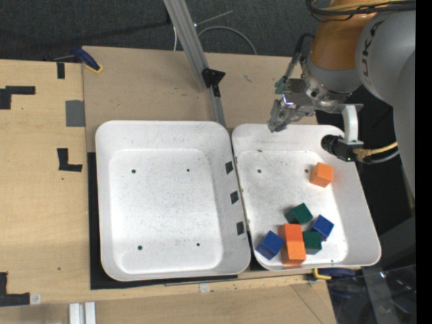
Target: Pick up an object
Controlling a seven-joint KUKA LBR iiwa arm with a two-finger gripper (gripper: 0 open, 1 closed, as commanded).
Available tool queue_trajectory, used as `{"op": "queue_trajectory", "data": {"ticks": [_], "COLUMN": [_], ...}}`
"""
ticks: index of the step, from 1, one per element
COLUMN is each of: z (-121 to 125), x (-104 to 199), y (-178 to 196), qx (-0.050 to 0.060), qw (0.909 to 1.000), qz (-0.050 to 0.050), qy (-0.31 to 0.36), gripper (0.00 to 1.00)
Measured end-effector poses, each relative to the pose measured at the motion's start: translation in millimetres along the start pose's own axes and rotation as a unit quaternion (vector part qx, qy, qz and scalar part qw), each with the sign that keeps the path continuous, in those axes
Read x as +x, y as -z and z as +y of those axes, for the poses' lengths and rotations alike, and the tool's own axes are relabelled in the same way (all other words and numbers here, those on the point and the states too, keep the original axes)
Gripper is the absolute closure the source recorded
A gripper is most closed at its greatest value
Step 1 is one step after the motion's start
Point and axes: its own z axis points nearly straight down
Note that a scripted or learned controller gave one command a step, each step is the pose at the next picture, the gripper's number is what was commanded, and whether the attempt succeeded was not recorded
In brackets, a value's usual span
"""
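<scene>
The hand hangs over the right bin at its 11 o'clock corner, fingers close together, holding nothing. Next it must go toward 4 o'clock, to the lone orange block.

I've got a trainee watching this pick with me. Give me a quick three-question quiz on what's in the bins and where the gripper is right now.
1. True or false: all the blocks lie in the right bin.
2. Multiple choice: which block lies apart from the cluster? A) a blue block B) a green block C) the small orange block
3. Fill in: the gripper is over the right bin's ____ edge in the picture (top or bottom).

Key
1. True. The cluster holds two blue blocks, two green blocks and a long orange block.
2. C
3. top
</scene>
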Motion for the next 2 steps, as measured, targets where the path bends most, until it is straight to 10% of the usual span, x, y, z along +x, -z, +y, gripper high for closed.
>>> {"op": "queue_trajectory", "data": {"ticks": [2], "z": [-4], "x": [112], "y": [-12], "qx": [0.001], "qw": [1.0], "qz": [0.0], "qy": [0.0], "gripper": [1.0]}}
